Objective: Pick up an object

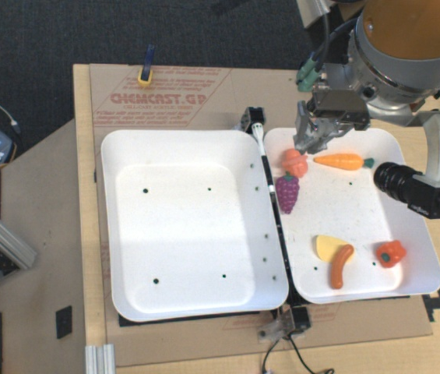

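- Gripper [307, 140] hangs over the far left corner of the right bin [414, 280], its metal fingers pointing down just above a pink-orange fruit [295, 163]; whether they are spread or closed I cannot tell, since the fingertips merge with the fruit's top edge, and nothing can be seen held between them.
- Arm [406, 29] is cut off by the top and right edges, so just the grey wrist and orange band are in sight.
- Purple grapes [286, 192] lie just below the fruit, close to the divide between the bins.
- Carrot [339, 161] lies to the right of the fruit, its green end near a black cylindrical fixture [410, 188] that overhangs the bin's right rim and hides part of it.
- Yellow wedge [328, 247] and sausage [339, 265] sit touching near the front; a red-orange item [390, 253] to their right is too small to identify.
- Left bin [118, 209] shows bare white floor with small dark dots.
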`<state>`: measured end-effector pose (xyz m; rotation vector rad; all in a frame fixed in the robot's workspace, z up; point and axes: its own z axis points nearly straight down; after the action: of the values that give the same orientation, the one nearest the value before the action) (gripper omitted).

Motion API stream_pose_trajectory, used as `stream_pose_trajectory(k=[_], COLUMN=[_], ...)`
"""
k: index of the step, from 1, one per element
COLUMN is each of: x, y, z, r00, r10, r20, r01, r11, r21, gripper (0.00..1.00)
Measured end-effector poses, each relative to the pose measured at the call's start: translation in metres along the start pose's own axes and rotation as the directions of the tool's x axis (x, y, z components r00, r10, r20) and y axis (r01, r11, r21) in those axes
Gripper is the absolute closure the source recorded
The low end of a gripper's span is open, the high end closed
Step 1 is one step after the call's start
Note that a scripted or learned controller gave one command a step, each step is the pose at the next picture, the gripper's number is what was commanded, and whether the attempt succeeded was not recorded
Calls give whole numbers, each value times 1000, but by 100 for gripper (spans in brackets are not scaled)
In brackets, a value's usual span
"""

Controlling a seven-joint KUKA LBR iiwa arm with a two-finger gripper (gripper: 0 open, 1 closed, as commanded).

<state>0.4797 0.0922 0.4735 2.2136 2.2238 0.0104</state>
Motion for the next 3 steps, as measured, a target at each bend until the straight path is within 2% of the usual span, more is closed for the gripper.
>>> stream_pose_trajectory(k=[1, 2, 3], x=[-21, -3, 0], y=[-2, 0, -1], z=[68, 49, 67], r00=[1000, 1000, 1000], r10=[8, 3, 5], r20=[4, 1, 2], r01=[-8, -3, -5], r11=[1000, 1000, 1000], r21=[16, 4, 11], gripper=[100, 100, 100])
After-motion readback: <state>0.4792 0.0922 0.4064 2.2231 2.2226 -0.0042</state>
